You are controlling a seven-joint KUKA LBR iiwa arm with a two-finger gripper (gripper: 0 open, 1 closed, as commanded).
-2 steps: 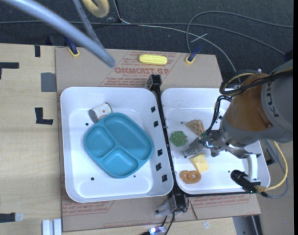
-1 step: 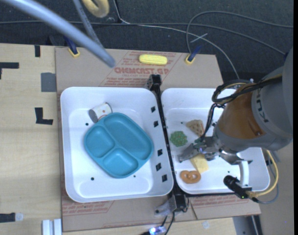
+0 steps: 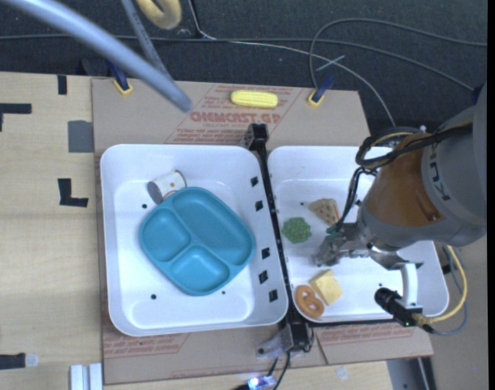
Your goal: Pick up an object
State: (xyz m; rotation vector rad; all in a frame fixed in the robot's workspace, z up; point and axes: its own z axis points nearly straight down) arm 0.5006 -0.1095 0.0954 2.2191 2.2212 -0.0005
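Two shallow white bins sit side by side on the brown cardboard sheet (image 3: 231,120), and my grey arm with its orange band (image 3: 405,193) reaches over the right bin (image 3: 430,299) from the right. My gripper (image 3: 332,249) hangs low inside that bin, near its middle, pointing toward the divider; from this angle I cannot tell how it is set, and nothing visibly sits in it. Just left of it lies a small green leafy toy (image 3: 297,230), close but apart. Up beyond that is a tan wedge-shaped piece (image 3: 324,210). Nearer the front rim rest a pale yellow block (image 3: 327,287) and, touching it on the left, an orange-brown pretzel-like ring (image 3: 309,301). Over in the left bin (image 3: 121,299) a blue plastic tray with three compartments (image 3: 197,240) lies flat, with a small white cup on its side (image 3: 166,185) just beyond its far corner. One yellow corn-like toy (image 3: 254,99) lies on the cardboard behind the bins.
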